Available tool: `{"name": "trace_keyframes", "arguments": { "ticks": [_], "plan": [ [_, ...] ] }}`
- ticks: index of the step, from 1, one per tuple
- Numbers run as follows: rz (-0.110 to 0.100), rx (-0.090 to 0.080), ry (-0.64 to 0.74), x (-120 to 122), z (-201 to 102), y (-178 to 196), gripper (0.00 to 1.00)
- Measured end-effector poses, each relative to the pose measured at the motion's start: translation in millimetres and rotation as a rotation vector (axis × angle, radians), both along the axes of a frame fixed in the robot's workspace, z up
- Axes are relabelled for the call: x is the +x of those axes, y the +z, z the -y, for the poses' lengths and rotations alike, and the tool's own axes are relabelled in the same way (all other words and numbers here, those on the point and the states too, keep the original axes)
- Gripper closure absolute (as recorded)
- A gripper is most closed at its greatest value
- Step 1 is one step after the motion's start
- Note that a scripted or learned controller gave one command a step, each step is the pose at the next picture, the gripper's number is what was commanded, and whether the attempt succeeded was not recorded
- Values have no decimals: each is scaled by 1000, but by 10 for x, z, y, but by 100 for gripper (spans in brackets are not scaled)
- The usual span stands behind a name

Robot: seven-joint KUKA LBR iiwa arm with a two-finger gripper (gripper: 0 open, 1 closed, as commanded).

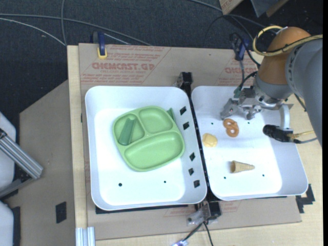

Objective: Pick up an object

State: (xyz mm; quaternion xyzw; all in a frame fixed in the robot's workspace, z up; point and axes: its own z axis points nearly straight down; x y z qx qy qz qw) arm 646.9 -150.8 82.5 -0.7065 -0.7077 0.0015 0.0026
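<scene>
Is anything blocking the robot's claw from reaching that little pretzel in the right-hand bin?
Nothing visible does. The gripper hangs just above the pretzel in the right bin, with bare white floor between them. The yellow lump and cone lie off to the side.

Light fell evenly and fairly bright from above, washing the two shallow white plastic bins (102,152) almost to pure white, with little surface detail left in their floors. Shadows were soft and short: a faint grey edge lay under the green sectioned plastic plate (154,152) and along the bin walls. The dark carpeted floor (154,14) stayed dim and slightly grainy. The rounded orange band on the grey arm (282,45) carried a mild sheen. Focus was moderate, with small items slightly soft.
</scene>
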Motion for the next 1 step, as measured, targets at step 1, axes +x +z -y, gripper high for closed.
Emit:
{"name": "trace_keyframes", "arguments": {
  "ticks": [1],
  "plan": [
    [7, -1, 1, 22, 0, 148, 100]
  ]
}}
